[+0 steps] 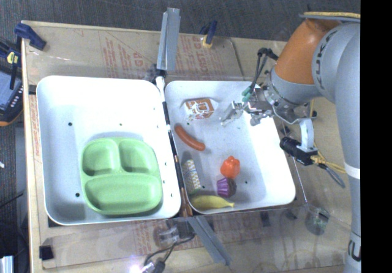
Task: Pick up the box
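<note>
Now, your readout:
Box [199, 107]: lies flat in the right bin [278, 171], toward its 11 o'clock corner.
Pincer [231, 114]: low over that bin, at 3 o'clock of the box, just beside it; fingers look apart, nothing between them.
Sausage [189, 137]: at 6 o'clock of the box.
Green tray [121, 175]: left bin [61, 112].

Box [199, 107] at right bin's [278, 168] rear; gripper [234, 114] just right of box; sausage [189, 137] before box; banana [211, 202] far forward; tray [121, 175] well left.
</note>
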You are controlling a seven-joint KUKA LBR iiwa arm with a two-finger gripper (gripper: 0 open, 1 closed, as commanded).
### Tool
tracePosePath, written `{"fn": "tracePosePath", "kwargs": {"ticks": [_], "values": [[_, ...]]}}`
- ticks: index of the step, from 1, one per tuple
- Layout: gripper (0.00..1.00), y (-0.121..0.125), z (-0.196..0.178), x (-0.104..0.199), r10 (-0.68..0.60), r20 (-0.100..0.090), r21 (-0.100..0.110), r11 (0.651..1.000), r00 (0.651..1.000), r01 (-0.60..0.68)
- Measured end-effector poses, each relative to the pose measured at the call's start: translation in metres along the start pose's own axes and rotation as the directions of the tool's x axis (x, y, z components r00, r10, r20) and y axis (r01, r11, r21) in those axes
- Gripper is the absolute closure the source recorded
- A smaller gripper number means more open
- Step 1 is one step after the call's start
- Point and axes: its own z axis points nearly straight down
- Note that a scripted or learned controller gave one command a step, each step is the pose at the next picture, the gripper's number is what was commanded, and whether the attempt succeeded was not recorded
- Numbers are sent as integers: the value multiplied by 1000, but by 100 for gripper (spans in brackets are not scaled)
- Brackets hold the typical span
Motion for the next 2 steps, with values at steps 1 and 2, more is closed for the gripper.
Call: {"fn": "tracePosePath", "kwargs": {"ticks": [1, 2], "values": [[0, 31, -13, 47, -213, 2, -3, 977, 977, 213], [0, 80, 78, 59, -261, 12, -24, 965, 965, 261]]}}
